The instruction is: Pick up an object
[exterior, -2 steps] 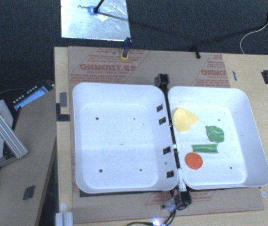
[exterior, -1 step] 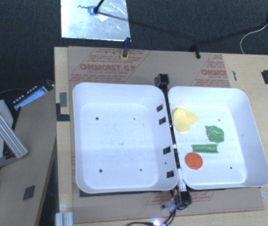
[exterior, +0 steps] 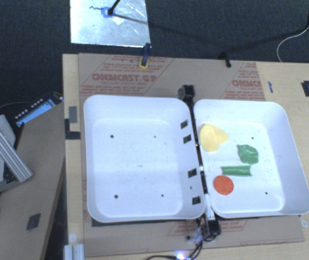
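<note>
The right bin [exterior: 284,140] holds several small objects. A pale yellow piece [exterior: 212,137] lies near its left wall. To the right of it sits a crumpled green piece [exterior: 248,154]. Below that lies a flat green strip [exterior: 236,170]. A round orange-red disc [exterior: 223,185] rests toward the bin's front left. All of them lie apart from one another on the bin floor.
The left bin [exterior: 138,112] adjoins the right one along a black hinged divider [exterior: 193,156]. Both rest on a cardboard sheet [exterior: 122,75] on the bench. A shiny metal plate [exterior: 109,14] lies on the dark floor behind. A metal frame [exterior: 2,150] stands at the left.
</note>
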You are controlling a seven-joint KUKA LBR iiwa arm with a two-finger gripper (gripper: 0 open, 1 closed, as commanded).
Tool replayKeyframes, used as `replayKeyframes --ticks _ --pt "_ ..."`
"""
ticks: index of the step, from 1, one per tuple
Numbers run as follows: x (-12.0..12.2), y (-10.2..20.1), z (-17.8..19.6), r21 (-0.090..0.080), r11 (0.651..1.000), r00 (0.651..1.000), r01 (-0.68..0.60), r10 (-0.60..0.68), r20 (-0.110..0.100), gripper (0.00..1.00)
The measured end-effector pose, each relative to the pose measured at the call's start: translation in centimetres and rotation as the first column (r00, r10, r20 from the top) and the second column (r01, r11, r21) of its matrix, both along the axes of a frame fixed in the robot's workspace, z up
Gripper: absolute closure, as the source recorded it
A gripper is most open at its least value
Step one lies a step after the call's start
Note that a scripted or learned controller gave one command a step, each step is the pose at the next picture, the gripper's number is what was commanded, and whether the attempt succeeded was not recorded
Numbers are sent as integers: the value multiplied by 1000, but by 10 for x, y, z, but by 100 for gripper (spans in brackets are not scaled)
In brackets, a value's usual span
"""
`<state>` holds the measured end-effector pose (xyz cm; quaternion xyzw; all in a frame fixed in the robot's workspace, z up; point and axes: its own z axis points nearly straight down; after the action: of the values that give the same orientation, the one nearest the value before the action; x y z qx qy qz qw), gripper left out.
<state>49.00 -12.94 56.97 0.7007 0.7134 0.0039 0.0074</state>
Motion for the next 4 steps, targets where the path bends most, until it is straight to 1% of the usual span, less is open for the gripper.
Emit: replayKeyframes --ticks 1,2,3,4 --pt "0 0 -1 0 1000 1000 -1 1 -1 0" --pt "0 0 11 -1 1000 1000 -4 4 4 100" --pt "0 0 11 -1 1000 1000 -5 5 2 0" --pt "1 0 23 -3 1000 1000 -8 8 7 100"
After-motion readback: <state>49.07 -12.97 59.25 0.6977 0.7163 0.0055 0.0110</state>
